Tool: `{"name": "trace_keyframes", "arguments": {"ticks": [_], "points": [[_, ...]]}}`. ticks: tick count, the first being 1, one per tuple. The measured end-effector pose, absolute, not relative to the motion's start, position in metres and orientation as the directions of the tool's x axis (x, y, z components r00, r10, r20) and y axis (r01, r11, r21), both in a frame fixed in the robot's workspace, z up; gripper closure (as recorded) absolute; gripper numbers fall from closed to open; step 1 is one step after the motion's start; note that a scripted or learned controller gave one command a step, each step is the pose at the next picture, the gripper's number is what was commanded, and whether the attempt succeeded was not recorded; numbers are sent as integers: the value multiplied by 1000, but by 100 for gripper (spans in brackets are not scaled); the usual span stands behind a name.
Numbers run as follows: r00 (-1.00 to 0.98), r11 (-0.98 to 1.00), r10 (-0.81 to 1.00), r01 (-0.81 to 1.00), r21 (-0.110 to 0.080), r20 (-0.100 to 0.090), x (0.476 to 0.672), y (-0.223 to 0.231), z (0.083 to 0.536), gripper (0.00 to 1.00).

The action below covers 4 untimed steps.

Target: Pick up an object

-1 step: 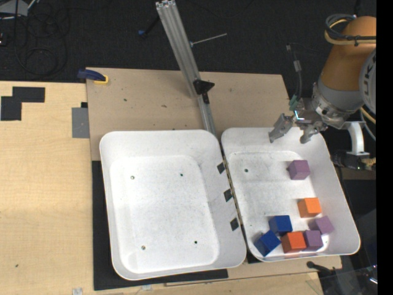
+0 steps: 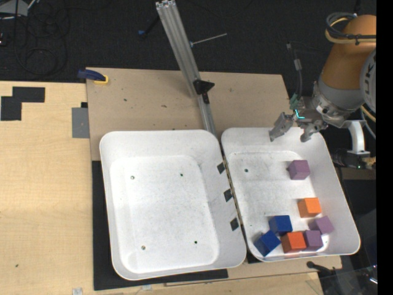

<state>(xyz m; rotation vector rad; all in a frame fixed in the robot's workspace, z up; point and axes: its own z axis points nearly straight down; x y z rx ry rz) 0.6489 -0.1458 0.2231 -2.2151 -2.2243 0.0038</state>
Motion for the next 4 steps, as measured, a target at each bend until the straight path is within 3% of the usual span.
{"name": "trace_keyframes", "arguments": {"ticks": [2,3,4], "points": [[0,0,1000,1000,-10,2,638,-141,116,0],[1,-1,1000,1000,-4,1,637,-140,90,0],[5,-5,1000,1000,-3,1,637,-141,101,100]]}}
